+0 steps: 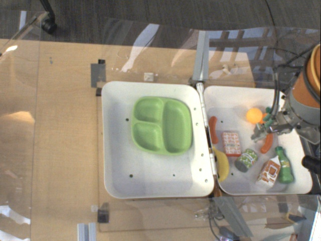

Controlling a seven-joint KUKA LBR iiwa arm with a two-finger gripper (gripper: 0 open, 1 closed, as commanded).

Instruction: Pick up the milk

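Your gripper [266,127] hangs over the right bin [228,97]; whether it is released or clenched you cannot tell. The milk [269,172] lies toward the near wall, below the gripper in view, its long axis tilted.

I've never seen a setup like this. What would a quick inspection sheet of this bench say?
Surface: wooden bench bearing a left bin and a right bin.
Job's things: milk carton lying near the right bin's front edge.
Clutter: green divided plate in the left bin; orange ball, red sausage, banana, can, green bottle, carrot, patterned box.
Grippers: gripper low beside the orange ball.
Cables: black cables at upper right.
Surroundings: grey carpet.
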